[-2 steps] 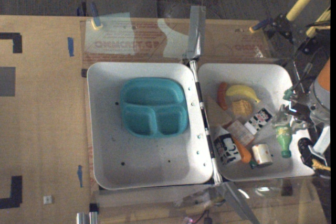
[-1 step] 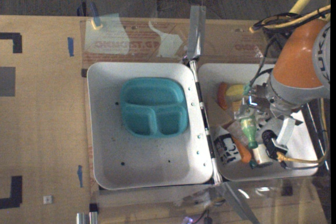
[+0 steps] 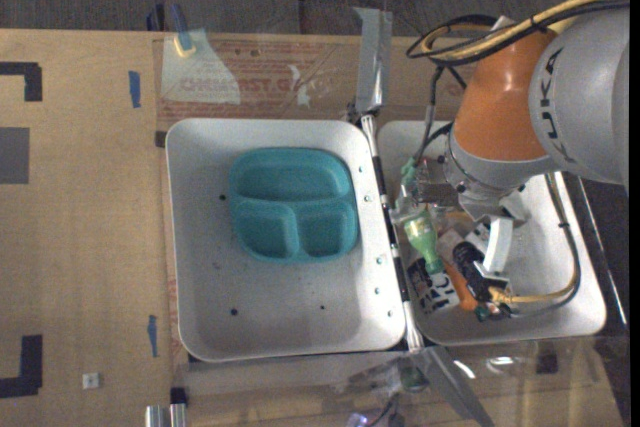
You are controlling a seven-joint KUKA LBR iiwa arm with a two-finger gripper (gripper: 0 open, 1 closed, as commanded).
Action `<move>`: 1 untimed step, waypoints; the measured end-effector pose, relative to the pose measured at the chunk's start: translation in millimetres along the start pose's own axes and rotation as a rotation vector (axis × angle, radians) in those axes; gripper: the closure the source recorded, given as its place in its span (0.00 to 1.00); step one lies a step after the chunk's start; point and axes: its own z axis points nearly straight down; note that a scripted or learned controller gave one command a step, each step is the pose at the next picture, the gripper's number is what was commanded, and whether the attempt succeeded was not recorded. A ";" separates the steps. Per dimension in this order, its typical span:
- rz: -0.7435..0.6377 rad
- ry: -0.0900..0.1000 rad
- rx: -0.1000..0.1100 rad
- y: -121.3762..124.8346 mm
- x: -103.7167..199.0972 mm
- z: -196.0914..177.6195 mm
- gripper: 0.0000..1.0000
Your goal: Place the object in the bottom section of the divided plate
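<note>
A: Any writing legible?

B: "KUKA" on grey arm [image 3: 590,65], dark letters running sideways by the orange band, partly cut off. Reddish print on cardboard sheet [image 3: 240,80] behind left bin [image 3: 290,310], under clear film, too blurred to read. Black-and-white label on small pack [image 3: 435,287] in right bin [image 3: 585,310], illegible too.

A: Object where, rel. to gripper?

B: Green bottle [image 3: 420,240], lying in right bin, close against the wall shared w/ left bin, neck end toward view's bottom. Sits just under gripper [image 3: 413,205] in the view; touching or apart, can't tell. Label pack just below the bottle.

A: Gripper state?

B: Can't tell, hidden under wrist and cables. No clear hold seen on the bottle.

A: Plate?

B: Teal divided plate [image 3: 293,203], mid left bin, flat. One wide section at top, two smaller side by side at bottom. Well apart from bottle, bin walls between.
</note>
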 end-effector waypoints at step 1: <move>-0.284 -0.001 -0.004 74.1 49.5 -0.6 1.00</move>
